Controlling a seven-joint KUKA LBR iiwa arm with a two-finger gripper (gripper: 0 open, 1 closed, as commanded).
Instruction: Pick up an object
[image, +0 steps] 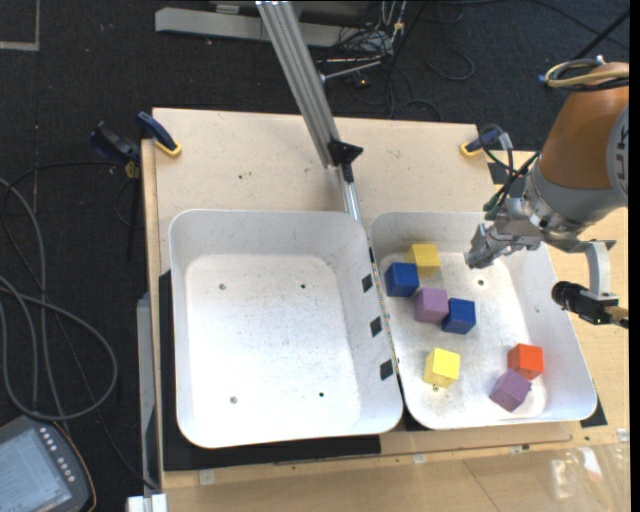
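The right bin (560, 330) holds several small cubes. A yellow cube (425, 257) and a blue cube (401, 279) sit near its far left, with a purple cube (432, 304) and another blue cube (460, 316) just in front of them. Nearer the front lie a yellow cube (442, 366), an orange cube (526, 359) and a purple cube (511, 390). My gripper (482, 250) hangs over the far middle of this bin, to the right of the yellow cube, with nothing seen between its fingers.
The left bin (200, 250) lies beside the right one. A slanted metal pole (305, 85) runs down to the divide between the bins. Clamps (160, 135) grip the board's far corners. A black fitting (585, 298) juts in at the right.
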